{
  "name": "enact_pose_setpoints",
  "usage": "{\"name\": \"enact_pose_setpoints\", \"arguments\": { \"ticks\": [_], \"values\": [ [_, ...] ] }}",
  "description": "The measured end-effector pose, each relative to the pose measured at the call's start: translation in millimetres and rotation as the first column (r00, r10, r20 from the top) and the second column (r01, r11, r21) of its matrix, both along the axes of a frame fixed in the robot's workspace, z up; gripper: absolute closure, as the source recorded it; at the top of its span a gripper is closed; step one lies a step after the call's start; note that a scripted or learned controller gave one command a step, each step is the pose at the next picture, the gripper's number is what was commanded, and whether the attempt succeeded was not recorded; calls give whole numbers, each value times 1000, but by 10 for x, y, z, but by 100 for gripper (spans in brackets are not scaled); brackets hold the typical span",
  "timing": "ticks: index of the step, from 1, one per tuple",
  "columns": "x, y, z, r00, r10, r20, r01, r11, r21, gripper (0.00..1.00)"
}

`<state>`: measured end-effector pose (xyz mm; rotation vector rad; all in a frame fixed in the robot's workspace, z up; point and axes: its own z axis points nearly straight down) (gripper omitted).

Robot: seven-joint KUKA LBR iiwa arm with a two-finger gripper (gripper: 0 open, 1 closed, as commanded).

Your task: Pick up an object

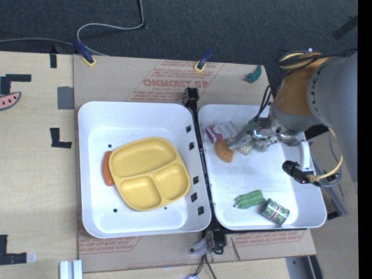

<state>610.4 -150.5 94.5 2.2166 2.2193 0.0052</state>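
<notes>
**Gripper low in the right bin, by the orange lump**

You see the grey arm with its orange band [293, 92] reaching in from the right, and the two-finger gripper [249, 139] sits low over the upper part of the right shallow white bin [302, 214]. Whether it is released or clenched, you cannot tell; the metal parts blur together there.

Take the gripper as your landmark:
- Just left of it, touching or nearly so, lies a small rounded orange-brown lump [224, 151].
- Up and left of it, close by, a crumpled red-and-white packet [220, 131].
- Well below it, a green knobbly toy vegetable [250, 199], and just beside that, a small tin can with a green label [274, 210], lying tilted near the bin's lower wall.
- Far left of it, in the left shallow white bin [93, 214], a yellow plastic three-compartment plate [150, 172], with an orange carrot-shaped piece [107, 168] tucked against the plate's left rim.

Nothing visibly sits between the gripper's tips.
</notes>
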Motion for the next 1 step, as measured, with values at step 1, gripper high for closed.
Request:
{"name": "enact_pose_setpoints", "arguments": {
  "ticks": [1],
  "values": [
    [-10,5,89,1000,0,-6,0,1000,3,100]
  ]
}}
